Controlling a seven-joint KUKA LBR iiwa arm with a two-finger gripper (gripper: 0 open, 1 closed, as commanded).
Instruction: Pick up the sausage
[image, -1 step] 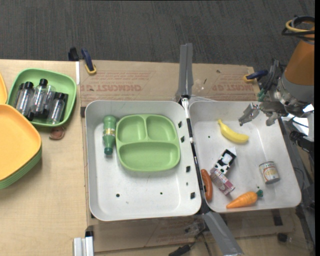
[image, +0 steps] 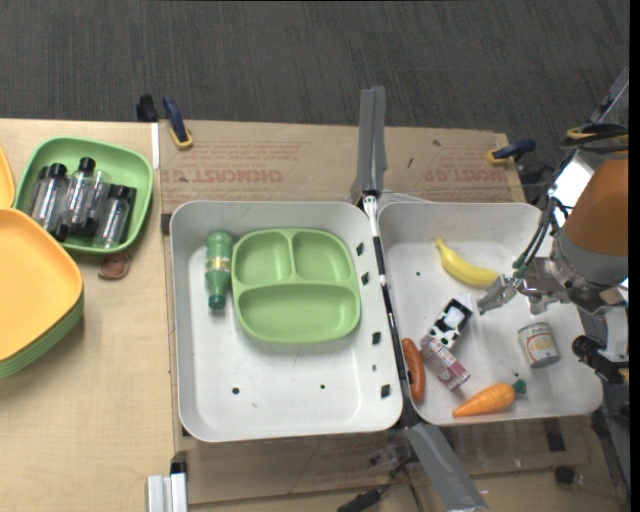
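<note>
The sausage (image: 413, 368) is a short red-brown link lying along the left wall of the right bin (image: 500, 222), near its front. My gripper (image: 504, 286) hangs over the right part of that bin, just right of a banana (image: 465, 265) and well up and right of the sausage. Its fingers stand open with nothing between them.
A pink packet (image: 445, 362) and a black-and-white box (image: 451, 321) lie just right of the sausage. A carrot (image: 488, 399) and a small can (image: 540, 343) sit nearer the front right. The left bin (image: 270, 400) holds a green divided plate (image: 296, 284) and a green bottle (image: 218, 268).
</note>
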